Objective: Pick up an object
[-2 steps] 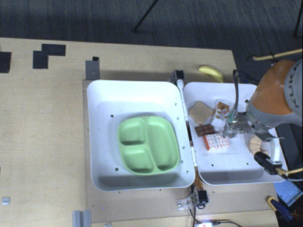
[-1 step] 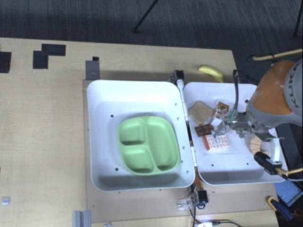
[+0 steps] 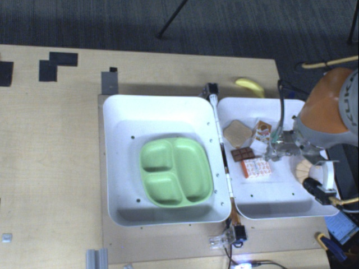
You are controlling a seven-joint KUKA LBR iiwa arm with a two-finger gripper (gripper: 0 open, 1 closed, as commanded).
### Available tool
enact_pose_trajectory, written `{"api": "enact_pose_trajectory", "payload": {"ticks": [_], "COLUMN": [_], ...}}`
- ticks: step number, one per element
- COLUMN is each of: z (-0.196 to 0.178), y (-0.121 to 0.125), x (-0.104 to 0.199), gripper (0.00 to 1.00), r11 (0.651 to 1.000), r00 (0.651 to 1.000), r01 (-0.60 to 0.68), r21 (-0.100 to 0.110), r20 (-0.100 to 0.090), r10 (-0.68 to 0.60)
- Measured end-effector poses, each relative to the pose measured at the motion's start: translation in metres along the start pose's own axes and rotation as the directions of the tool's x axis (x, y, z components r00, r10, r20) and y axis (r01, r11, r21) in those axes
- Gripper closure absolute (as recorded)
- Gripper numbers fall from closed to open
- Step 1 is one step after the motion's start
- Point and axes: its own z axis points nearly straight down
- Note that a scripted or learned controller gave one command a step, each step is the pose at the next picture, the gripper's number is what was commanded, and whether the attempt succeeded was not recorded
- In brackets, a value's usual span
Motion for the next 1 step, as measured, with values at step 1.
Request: {"api": "enact_pose_trajectory", "payload": {"ticks": [1], "z": [0.0001], "y": [-0.0001], "x": [0.0], "gripper": [0.0], "r11": [1.0], "r00": [1.0], "r01": [0.0], "r21": [0.0], "r20": [0.0], "r10": [0.0]}}
